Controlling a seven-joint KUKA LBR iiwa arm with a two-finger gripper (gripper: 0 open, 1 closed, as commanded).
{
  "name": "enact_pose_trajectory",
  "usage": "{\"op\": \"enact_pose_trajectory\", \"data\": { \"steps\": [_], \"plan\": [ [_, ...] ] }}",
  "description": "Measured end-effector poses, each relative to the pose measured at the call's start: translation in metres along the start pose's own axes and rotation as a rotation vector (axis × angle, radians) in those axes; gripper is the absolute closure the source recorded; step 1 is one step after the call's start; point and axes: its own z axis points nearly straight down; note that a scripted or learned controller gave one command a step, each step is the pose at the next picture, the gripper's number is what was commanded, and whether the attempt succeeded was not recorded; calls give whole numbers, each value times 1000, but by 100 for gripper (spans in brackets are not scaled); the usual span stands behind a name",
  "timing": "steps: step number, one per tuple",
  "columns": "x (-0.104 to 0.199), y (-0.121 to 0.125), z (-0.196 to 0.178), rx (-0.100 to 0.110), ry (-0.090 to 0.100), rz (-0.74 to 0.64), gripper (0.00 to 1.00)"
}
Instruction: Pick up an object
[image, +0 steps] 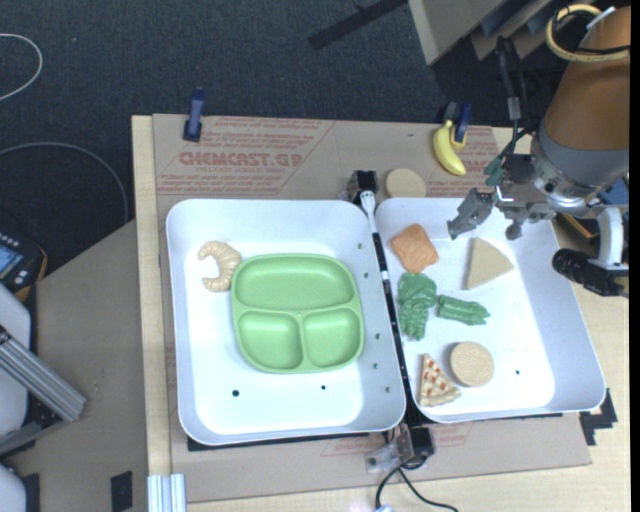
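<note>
My gripper (490, 222) hangs open over the back of the right bin (560, 330), with nothing between its fingers. One dark finger (466, 216) reaches left and the other sits just above a tan wedge (488, 264), which lies directly below the gripper. Left of the wedge is an orange toast-like piece (413, 247). Further forward in this bin lie a green broccoli (416, 303), a green leafy piece (463, 309), a round tan biscuit (470, 363) and a pizza slice (435, 380).
The left bin (190, 330) holds a green divided plate (297, 310) and a croissant (219, 265). On the bench behind the bins lie a banana (450, 150) and a tan disc (405, 184). The arm's grey body crowds the back right corner.
</note>
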Motion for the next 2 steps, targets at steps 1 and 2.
{"op": "enact_pose_trajectory", "data": {
  "steps": [1,2],
  "plan": [
    [0,1,-11,-3,-1,-1,100],
    [25,-104,-22,4,3,0,100]
  ]
}}
